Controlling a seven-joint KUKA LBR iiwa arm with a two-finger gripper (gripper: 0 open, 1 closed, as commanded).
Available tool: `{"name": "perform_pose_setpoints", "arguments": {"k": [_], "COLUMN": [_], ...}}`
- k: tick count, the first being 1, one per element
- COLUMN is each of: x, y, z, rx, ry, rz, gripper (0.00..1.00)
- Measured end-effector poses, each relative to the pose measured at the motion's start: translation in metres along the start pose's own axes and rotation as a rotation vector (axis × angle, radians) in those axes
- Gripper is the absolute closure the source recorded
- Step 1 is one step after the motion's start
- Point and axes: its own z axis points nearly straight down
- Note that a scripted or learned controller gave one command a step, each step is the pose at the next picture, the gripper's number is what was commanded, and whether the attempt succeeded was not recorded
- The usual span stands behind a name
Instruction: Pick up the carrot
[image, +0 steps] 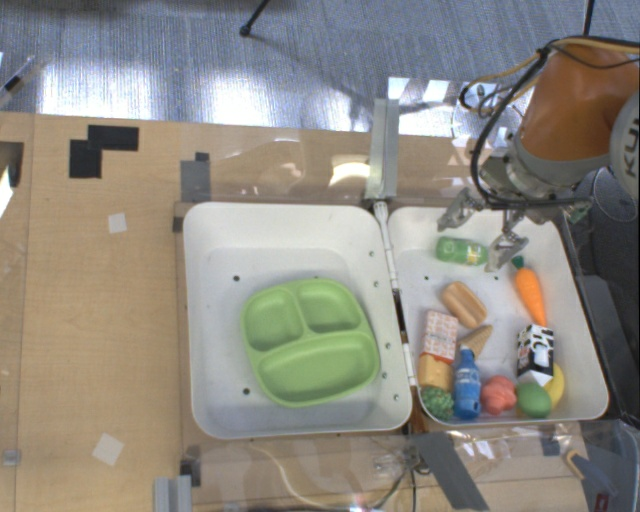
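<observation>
Two pincer (484, 229) fingers spread wide apart, nothing between; right fingertip seemingly just above carrot (529, 291) top

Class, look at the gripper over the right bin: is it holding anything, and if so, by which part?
Nothing is held. The gripper hangs open above the green bottle, and the carrot lies free in the bin beside it.
</observation>
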Motion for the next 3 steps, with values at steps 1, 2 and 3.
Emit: {"name": "perform_pose_setpoints", "arguments": {"k": [1, 2, 3], "x": [0.078, 0.056, 0.054], "y": [-0.052, -0.059, -0.067], "z": [-0.091, 0.047, 0.061], "rx": [0.012, 0.006, 0.039], "ry": [0.000, -0.001, -0.019], "rz": [-0.044, -0.165, -0.322], "gripper": [0.00, 0.00, 0.00]}}
